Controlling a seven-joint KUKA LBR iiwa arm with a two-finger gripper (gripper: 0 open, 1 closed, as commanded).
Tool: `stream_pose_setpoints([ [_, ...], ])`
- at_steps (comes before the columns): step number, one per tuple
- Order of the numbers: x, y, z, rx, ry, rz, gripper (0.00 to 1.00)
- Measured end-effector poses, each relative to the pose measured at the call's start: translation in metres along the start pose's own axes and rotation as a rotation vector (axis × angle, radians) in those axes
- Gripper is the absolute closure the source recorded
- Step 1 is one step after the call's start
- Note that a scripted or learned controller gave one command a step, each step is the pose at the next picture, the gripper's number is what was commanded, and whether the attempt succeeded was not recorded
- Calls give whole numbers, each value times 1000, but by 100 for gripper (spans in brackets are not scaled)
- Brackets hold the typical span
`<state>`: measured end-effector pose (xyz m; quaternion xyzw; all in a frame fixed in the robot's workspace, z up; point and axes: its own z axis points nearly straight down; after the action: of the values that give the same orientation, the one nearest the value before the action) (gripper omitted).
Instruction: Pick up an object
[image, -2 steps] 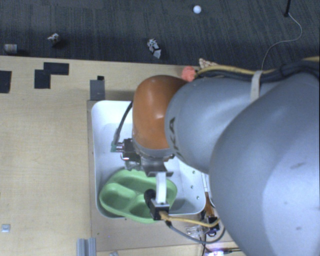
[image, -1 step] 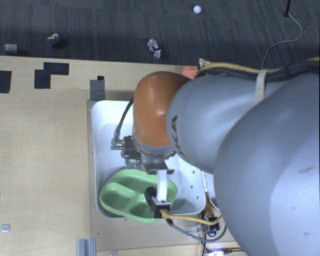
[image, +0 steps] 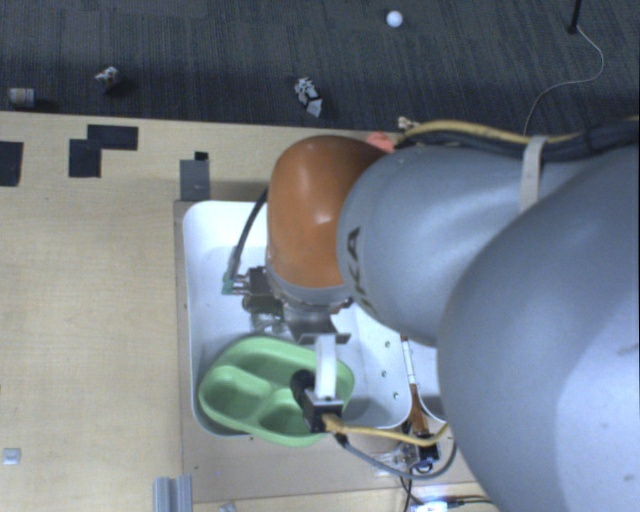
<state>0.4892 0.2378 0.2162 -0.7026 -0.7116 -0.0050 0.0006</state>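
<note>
The grey arm (image: 470, 290) reaches in from the right and covers most of that side of the view, its orange band (image: 305, 215) standing over the middle of 1 white bin (image: 205, 250). Below the band the gripper (image: 298, 322) points down into the bin, just above the upper edge of a pale green dish (image: 240, 388). Wrist and robot fittings hide its tips, so it cannot be told whether it is spread, pressed together or pinching anything, nor whether it touches the dish. The dish is a shallow moulded piece with rounded edges and what look like 2 hollows. It lies flat in the bin's lower left corner, close against the left and lower walls, and robot parts cover its right end. The bin floor above the dish, toward the upper left corner, is bare white. The bin sits on a pale wooden bench (image: 90, 320), which carries a few black patches (image: 100, 148) near its far edge and a small grey bracket (image: 195, 178) just beyond the bin's upper left corner. Past the bench lies dark carpet (image: 200, 50) with some small scraps scattered on it, among them a little white ball (image: 394, 18) and a crumpled pale bit (image: 309, 93).
</note>
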Motion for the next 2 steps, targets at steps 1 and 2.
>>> stream_pose_setpoints([
  [1, 1, 1, -11, -2, 2, -4, 100],
  [2, -68, 74, -93, 2, -7, 11, 100],
])
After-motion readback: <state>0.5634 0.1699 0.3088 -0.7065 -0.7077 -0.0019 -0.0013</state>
